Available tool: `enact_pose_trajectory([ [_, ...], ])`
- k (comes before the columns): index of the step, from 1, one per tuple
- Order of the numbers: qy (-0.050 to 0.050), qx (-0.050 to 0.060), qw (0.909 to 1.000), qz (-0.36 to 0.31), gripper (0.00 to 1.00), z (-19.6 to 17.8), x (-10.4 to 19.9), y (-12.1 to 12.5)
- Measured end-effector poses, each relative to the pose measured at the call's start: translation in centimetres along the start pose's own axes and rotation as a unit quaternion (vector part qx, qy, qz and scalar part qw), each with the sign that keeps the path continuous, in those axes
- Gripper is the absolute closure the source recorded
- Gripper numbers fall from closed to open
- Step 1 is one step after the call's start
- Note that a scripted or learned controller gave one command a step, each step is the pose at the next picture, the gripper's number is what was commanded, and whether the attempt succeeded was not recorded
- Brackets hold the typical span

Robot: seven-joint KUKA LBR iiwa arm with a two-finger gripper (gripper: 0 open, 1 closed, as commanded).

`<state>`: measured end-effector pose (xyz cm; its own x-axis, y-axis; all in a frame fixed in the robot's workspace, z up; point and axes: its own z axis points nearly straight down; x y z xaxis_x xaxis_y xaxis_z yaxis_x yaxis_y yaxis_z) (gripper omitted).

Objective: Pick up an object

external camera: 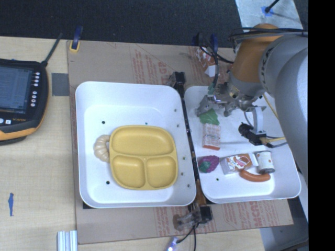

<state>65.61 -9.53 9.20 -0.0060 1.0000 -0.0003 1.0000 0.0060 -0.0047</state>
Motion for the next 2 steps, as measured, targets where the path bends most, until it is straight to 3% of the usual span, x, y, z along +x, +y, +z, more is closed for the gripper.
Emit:
enact_pose_trajectory([
  [1, 0.0, 0.001, 1.0, -0.001, 1.0, -1.06, -0.05, 0.02],
  [2, 0.0, 0.001, 1.0, -0.002, 0.0, -1.05, -0.04, 0.01],
])
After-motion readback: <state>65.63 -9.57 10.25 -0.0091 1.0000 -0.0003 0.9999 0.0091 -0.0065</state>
